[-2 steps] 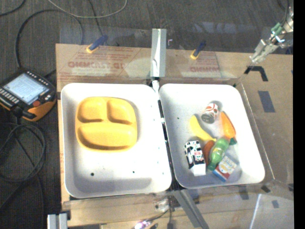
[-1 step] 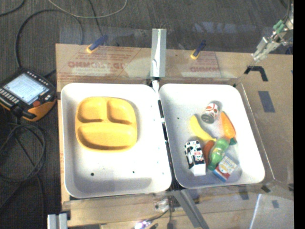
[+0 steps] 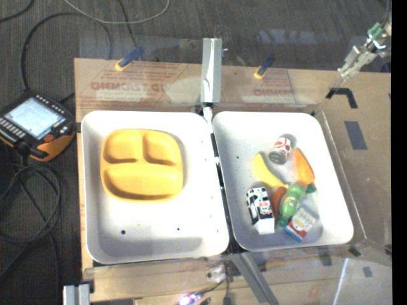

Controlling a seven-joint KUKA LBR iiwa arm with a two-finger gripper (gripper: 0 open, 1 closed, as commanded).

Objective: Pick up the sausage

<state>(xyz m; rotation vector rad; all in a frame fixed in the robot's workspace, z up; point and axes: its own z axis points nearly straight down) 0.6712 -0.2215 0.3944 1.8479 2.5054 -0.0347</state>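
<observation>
Two bins, and the target is in the right bin (image 3: 331,170). The sausage (image 3: 279,200) is the short red-brown piece low in the clutter, wedged between the cow-print carton (image 3: 259,208) and the green bottle (image 3: 291,201). It touches or nearly touches both, and the bottle seems to overlap its right edge. The yellow banana (image 3: 264,169) sits just above it and the juice box (image 3: 301,223) is below right. The can (image 3: 282,149) and carrot (image 3: 304,164) are further up, out of the way.

The gripper (image 3: 356,59) is parked at the top right, off the bins and well apart from the sausage. It's too small and blurred here, so I can't tell whether it's open or closed, and nothing is visibly held.

My read is that the pick hasn't started. For the approach:
- come straight down, not at a slant, as the neighbours are tight
- close across the sausage's short axis, using whatever gaps exist on the carton and bottle sides
- aim at the exposed left-centre part, away from the bottle overlap
- risk: clipping the bottle or grabbing the carton instead

The left bin (image 3: 89,170) with the yellow plate (image 3: 143,165) isn't relevant.
</observation>
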